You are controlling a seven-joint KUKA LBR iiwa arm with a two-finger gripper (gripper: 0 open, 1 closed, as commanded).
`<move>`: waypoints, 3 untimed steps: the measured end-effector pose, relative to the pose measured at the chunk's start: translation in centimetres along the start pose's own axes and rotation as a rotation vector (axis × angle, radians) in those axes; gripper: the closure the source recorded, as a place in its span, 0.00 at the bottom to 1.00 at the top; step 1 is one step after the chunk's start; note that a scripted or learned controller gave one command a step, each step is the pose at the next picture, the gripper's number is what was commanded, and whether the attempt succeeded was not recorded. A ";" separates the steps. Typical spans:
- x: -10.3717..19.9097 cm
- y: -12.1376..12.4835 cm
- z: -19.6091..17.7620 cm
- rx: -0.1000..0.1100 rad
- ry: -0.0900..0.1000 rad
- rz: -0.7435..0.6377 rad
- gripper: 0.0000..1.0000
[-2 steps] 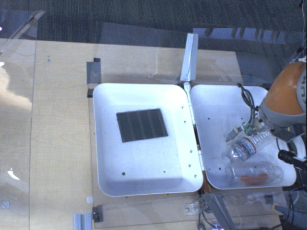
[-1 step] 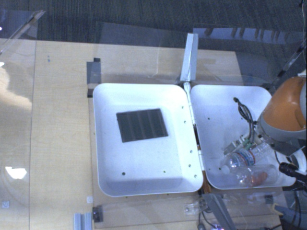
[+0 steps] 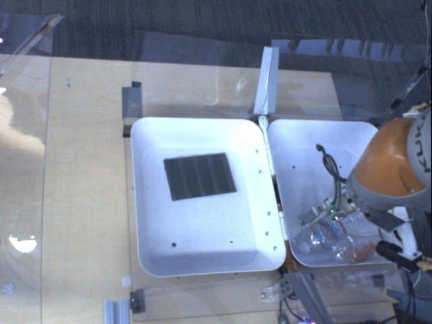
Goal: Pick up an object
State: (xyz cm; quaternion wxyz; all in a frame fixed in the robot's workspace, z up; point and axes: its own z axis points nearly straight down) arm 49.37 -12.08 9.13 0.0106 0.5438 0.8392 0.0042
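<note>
Although the task names no particular object, we take the likeliest target to be the clear plastic bottle [image 3: 329,233] lying on its side near the front of the right bin [image 3: 304,147], with a small reddish piece [image 3: 365,251] just beside it toward the front corner. We see the gripper [image 3: 333,211] down low in that bin, right at the bottle and seemingly touching its upper side, but the clear plastic and the glare blur the contact, so we cannot tell whether the claw is spread or closed, nor whether anything sits inside it. We judge the pick as not yet shown to be done: the bottle rests on the bin floor, and the grasp and the lift are what remain. A thin dark cable [image 3: 329,162] hangs above the gripper, and the arm's orange band [image 3: 385,160] covers the bin's right side. Further out, the left bin [image 3: 155,235] holds a flat dark ribbed pad [image 3: 200,176] near its middle, well apart from the gripper.
</note>
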 end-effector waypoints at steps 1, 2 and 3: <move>2.4 1.0 0.0 0.002 -0.001 0.150 0.00; 2.3 1.4 -1.2 -0.008 -0.004 0.146 1.00; 2.3 1.4 -1.2 -0.008 -0.004 0.146 0.00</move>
